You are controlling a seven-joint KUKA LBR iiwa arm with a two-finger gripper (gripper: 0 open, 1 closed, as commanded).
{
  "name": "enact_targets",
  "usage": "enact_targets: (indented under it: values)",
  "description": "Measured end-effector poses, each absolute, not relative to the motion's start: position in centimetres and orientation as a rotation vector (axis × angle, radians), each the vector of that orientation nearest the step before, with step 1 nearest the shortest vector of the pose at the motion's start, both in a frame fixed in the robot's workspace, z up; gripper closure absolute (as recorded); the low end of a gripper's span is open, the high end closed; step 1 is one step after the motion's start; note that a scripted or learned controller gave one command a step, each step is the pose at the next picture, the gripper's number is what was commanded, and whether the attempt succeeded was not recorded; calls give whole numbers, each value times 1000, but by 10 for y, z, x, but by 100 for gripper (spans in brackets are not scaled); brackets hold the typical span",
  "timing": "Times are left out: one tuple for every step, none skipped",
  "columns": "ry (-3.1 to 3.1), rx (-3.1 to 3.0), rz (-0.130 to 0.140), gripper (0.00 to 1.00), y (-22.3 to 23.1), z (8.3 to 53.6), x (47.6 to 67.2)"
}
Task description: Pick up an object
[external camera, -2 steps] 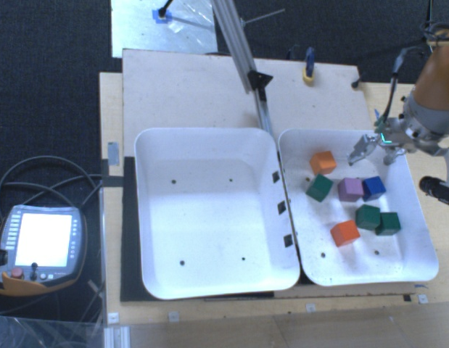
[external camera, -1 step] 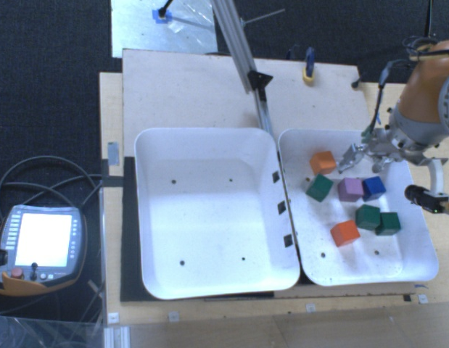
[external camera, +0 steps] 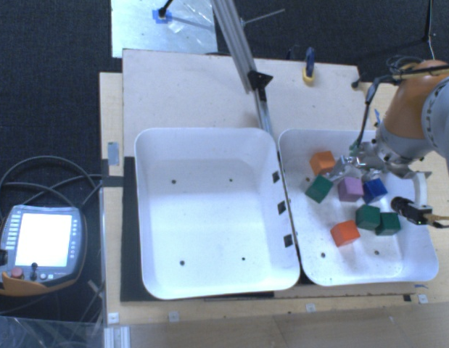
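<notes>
The gripper (external camera: 352, 164) hovered over the purple block (external camera: 349, 188) in the right bin (external camera: 420, 267); finger state unclear. Next: descend and close.

- A pale bench (external camera: 202, 85) carries two shallow white bins side by side.
- The left bin (external camera: 148, 216) and the right bin (external camera: 427, 263) touch along their inner rims.
- A yellow-and-blue item, possibly a clamp (external camera: 309, 67), sits at the far edge.
- A dark mat (external camera: 128, 230) lies beneath the left bin.
</notes>
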State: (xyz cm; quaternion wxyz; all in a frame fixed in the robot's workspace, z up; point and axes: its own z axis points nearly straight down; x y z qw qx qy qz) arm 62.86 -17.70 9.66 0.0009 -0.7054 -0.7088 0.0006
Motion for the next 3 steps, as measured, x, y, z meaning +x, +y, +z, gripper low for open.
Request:
enact_targets:
  values:
    - [-2234,-2216,-4,100,-177,111,631]
    - [-2232,-2220,-6,100,-174,156,631]
    - [-2233,-2222,-7,100,-181,217,639]
